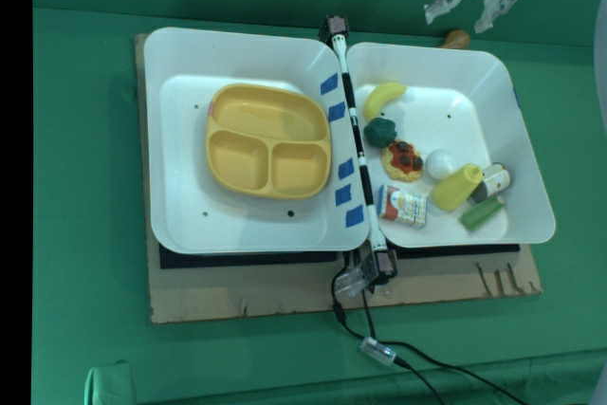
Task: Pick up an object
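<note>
Green bench, two white bins; open, empty gripper [471, 3] hangs high above the crowded right bin [517, 109], risking a two-item snag.

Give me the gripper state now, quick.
Gripper: open, holding nothing, up above the right bin's far edge.

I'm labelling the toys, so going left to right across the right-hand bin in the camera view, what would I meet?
Banana → small carton → white ball → yellow bottle → small can. The broccoli, pizza slice and green piece are left out, since their positions overlap the others.
</note>
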Robot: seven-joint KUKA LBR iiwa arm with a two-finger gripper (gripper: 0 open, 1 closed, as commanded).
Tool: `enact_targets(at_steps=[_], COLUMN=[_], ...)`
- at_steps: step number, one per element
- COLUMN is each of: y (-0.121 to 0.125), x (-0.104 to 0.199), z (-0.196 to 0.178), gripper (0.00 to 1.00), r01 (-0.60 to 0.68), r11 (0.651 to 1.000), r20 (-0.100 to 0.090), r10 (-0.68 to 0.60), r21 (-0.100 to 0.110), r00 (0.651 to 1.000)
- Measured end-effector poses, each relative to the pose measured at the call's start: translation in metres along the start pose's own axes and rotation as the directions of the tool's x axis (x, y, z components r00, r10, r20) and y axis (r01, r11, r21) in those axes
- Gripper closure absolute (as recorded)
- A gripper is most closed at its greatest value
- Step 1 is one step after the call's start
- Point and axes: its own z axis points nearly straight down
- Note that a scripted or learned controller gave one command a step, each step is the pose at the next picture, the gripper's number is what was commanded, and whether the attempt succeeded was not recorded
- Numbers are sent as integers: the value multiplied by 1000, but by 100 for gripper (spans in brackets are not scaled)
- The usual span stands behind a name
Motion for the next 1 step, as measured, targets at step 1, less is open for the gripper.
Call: enact_targets(at_steps=[1], y=[0], x=[0], z=[0], gripper=[0], r01=[0], r11=[1000], r20=[0], r10=[0], r21=[0], r00=[1000])
